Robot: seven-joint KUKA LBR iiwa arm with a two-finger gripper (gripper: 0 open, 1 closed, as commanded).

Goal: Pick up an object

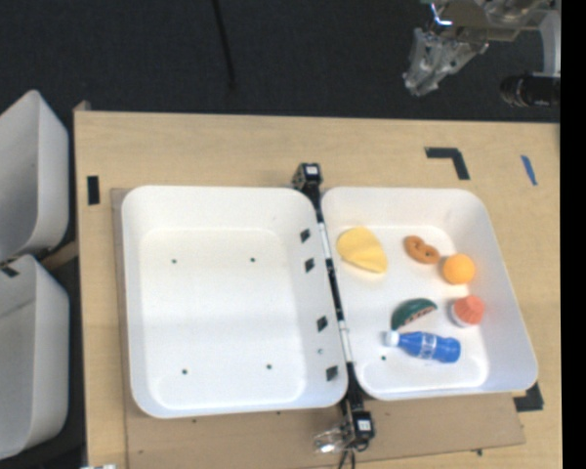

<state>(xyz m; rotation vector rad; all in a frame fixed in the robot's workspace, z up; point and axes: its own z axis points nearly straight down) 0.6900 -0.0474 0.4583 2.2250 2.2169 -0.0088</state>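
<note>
Gripper [432, 66]: high at the upper right, over the dark floor beyond the far edge of the tabletop, well apart from both bins. Nothing seen between its tips.
Fingers: pointing down and to the left; whether parted or closed, cannot tell, the tips blur together.
Tabletop [225, 149]: tan board carrying two shallow white bins side by side, joined along a black hinged seam.
Left bin [137, 291]: bare white floor with a few small dark dots.
Right bin [498, 252]: holds all six things.
Yellow wedge [362, 250]: far-left part of the right bin, near the seam, lying flat.
Brown ring piece [421, 251]: just right of the yellow wedge, apart from it.
Orange ball [458, 269]: near the right wall, just beside the brown ring piece.
Red-pink round piece [468, 310]: below the orange ball, close to the right wall.
Green slice [413, 312]: mid-bin, left of the red-pink round piece, just above the bottle.
Blue bottle [425, 346]: lying on its side near the front of the right bin, white cap toward the seam.
White shapes [15, 262]: two bulky white forms off the tabletop's left edge.
</note>
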